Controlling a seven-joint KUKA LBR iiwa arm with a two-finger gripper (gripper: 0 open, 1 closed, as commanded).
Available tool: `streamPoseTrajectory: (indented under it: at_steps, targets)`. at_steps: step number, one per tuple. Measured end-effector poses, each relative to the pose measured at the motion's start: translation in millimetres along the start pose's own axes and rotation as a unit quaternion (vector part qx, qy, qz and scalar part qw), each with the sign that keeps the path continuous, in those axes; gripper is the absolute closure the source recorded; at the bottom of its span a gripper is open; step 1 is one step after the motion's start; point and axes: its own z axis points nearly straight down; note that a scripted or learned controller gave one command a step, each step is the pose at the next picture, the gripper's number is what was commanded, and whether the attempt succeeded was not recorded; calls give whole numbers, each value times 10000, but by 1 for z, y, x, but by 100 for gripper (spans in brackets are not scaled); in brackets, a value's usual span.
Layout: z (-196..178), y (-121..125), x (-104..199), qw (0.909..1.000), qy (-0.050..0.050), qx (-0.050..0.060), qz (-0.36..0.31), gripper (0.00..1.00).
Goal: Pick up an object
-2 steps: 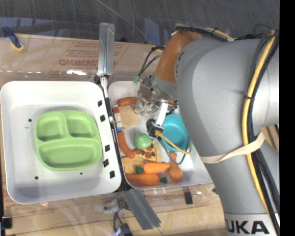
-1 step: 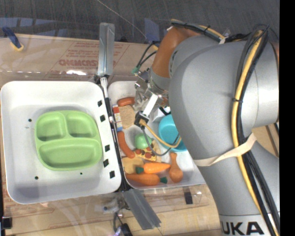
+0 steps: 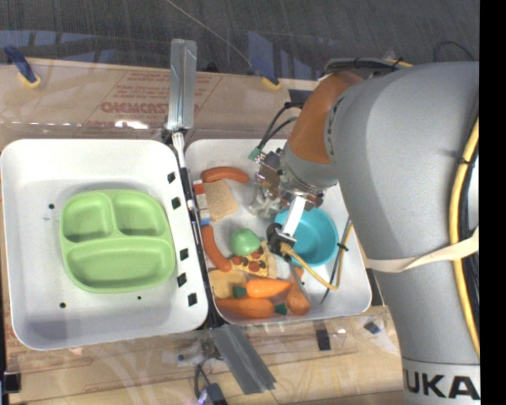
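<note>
The right bin (image 3: 354, 287) holds a heap of toy food. A red sausage (image 3: 223, 174) lies at its far end, with a tan bread slice (image 3: 222, 199) just below it. A second sausage (image 3: 215, 247) runs along the left wall. A green vegetable piece (image 3: 245, 243), a pizza slice (image 3: 258, 266), a carrot (image 3: 266, 289) and an orange bun-like piece (image 3: 244, 308) crowd the near end. A blue bowl (image 3: 314, 236) sits on the right. My gripper (image 3: 264, 197) hangs low in the bin, between the bread slice and the bowl, just above the green piece.
The left bin (image 3: 25, 226) holds a green divided plate (image 3: 116, 240). A ridge with black clips (image 3: 185, 226) separates the two bins. The grey arm covers the right bin's right side. A metal bar (image 3: 182, 83) stands behind the bins.
</note>
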Motion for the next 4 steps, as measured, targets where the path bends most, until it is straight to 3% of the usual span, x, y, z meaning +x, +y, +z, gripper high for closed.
streamPoseTrajectory:
  at_steps: [1,2,3,4]
  targets:
    - [1,-53,-26,9989,12,6,-469,100]
    - [-1,-4,41,9963,6,-16,860,100]
    - [0,-8,-2,9997,3,0,227,100]
    - [0,-72,-45,9956,30,-5,-937,100]
